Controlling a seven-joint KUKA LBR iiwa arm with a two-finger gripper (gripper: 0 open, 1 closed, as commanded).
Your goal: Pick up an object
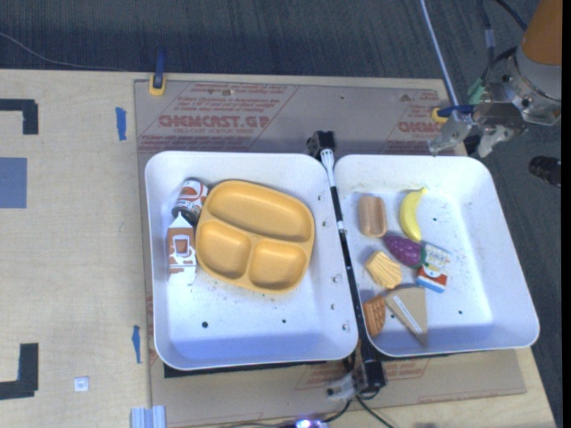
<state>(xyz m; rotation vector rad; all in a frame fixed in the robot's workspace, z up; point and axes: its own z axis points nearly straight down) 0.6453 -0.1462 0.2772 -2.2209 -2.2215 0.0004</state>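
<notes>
At the bottom of the frame lies the near edge of the bench (71, 328), light wood with black and blue tape marks at the left. On it sit two white bins side by side.

The right bin (508, 319) holds the candidates for picking, clustered in its left half. Nearest, at lower centre-right of the frame, a sandwich (409, 310) leans against a waffle (376, 315). Just above them lies a yellow cheese (384, 269), touching a purple grape (402, 250), with a small carton (433, 269) just to the right. Farther up, a hot dog (371, 215) and a banana (410, 212) lie near each other but apart.

The left bin (241, 328) carries a yellow tray (254, 234) with three compartments, tilted, with a can (188, 201) and a box (181, 246) tucked at its left side.

At the far upper right, the gripper (467, 138) hangs just past the right bin's far rim, over the brown board. Its fingers look slightly spread with nothing between them, though they are small and blurred.

This appears to be the approach step: nothing is picked yet. The next move likely calls for swinging in over the right bin, choosing a free-standing piece such as the banana or hot dog, lining the fingers across its narrow width, and descending without nudging neighbours. The lower cluster looks harder, since its pieces touch.
</notes>
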